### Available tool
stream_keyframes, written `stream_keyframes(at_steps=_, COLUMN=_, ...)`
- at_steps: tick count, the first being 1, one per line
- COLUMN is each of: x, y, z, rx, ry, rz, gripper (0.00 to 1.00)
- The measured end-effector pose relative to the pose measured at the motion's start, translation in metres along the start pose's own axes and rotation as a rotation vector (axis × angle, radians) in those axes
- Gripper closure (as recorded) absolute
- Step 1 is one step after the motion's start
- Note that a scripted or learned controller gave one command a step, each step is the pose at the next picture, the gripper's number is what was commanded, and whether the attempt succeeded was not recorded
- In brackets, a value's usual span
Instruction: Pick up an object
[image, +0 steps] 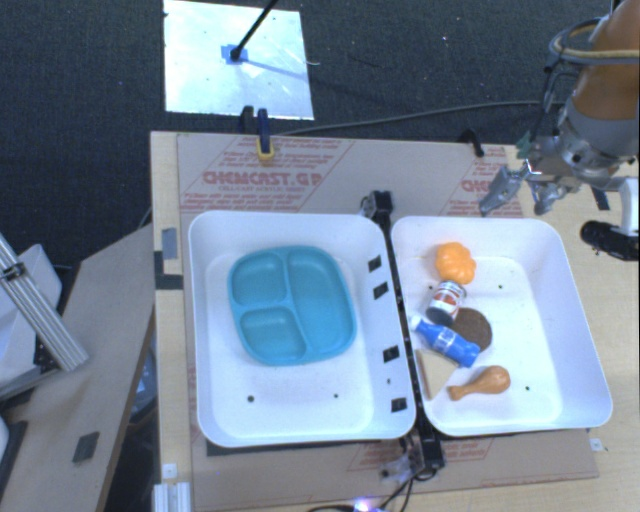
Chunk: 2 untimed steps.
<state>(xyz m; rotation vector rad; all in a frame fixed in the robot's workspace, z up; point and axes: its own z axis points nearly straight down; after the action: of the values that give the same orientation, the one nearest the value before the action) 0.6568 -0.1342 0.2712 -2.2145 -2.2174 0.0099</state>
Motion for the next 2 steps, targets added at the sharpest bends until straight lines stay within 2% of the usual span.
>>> stream_keyframes(at_steps=1, x=0.0, y=0.002, z=-0.008, rx=-0.012, ry=-0.002, rz=-0.002, gripper=0.0)
stream_keyframes(at_steps=2, x=0.0, y=-0.007, z=0.048, rx=-0.008, ry=-0.001, rz=0.0, gripper=0.0)
